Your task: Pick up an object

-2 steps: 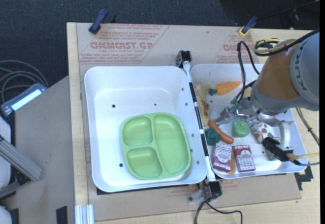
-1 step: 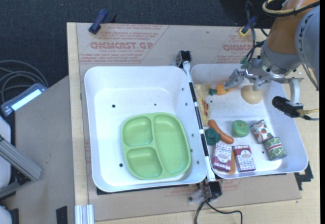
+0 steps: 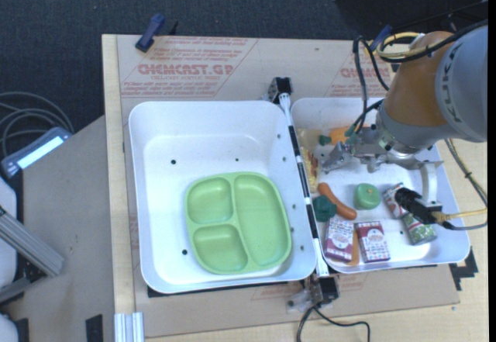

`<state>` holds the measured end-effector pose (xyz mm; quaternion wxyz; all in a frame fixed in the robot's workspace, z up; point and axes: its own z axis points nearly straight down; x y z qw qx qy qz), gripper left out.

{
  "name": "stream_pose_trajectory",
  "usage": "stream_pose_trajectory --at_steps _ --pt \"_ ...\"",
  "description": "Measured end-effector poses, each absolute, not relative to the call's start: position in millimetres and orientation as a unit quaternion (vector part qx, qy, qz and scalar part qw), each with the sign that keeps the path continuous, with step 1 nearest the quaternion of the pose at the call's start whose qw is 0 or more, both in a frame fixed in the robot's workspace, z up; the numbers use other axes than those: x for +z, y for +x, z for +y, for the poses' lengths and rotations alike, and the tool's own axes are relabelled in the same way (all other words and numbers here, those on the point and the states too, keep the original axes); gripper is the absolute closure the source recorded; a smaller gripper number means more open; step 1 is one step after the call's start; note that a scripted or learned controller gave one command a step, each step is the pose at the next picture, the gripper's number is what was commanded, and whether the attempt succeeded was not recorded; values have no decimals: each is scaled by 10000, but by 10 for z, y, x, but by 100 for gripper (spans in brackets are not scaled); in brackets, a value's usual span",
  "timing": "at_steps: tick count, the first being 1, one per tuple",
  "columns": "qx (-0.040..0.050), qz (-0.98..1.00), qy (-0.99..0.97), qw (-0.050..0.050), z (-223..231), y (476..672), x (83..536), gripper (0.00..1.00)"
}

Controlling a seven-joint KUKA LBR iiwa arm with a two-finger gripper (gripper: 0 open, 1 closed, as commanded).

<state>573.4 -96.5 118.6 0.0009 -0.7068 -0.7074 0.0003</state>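
Step in hand: approach — gripper [image 3: 346, 156] low in right bin [image 3: 457, 243], nothing seen held; cannot tell how wide it stands. Nearest candidate, orange sausage [image 3: 336, 201], lies just below-left of it. Next move needs descent squarely over one object.

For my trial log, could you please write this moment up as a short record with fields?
left bin: holds a green divided tray
tray state: lying flat, three compartments
right bin: holds several small things
things in right bin: orange carrot-like piece, green round piece, two small red and white packets, a small can lying near the right side
arm: reaching in over the right bin
gripper: low over the back part of the right bin
held item: none seen between the fingers
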Motion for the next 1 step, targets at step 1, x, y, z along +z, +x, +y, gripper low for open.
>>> stream_pose_trajectory --at_steps 1 --pt "-1 -7071 -7071 -8 -1276 6249 845 0"
